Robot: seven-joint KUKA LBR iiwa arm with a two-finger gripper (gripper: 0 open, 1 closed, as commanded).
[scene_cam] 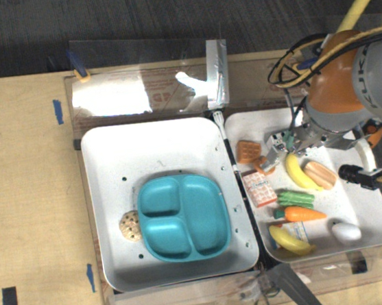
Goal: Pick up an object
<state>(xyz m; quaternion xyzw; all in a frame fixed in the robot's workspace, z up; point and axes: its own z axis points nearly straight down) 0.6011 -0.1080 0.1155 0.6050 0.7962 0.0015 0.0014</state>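
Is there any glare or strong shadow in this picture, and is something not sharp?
In the camera view: glare whitens the clear panel behind the left bin; the teal divided plate casts a soft shadow; the arm looks slightly blurred.

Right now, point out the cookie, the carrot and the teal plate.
cookie (129, 225), camera view, middle of its top.
carrot (304, 214), camera view, middle of its orange body.
teal plate (187, 249), camera view, bare floor of its lower compartment.

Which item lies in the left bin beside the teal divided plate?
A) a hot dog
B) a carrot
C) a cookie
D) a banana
C: the cookie sits against the left edge of the teal divided plate in the left bin.
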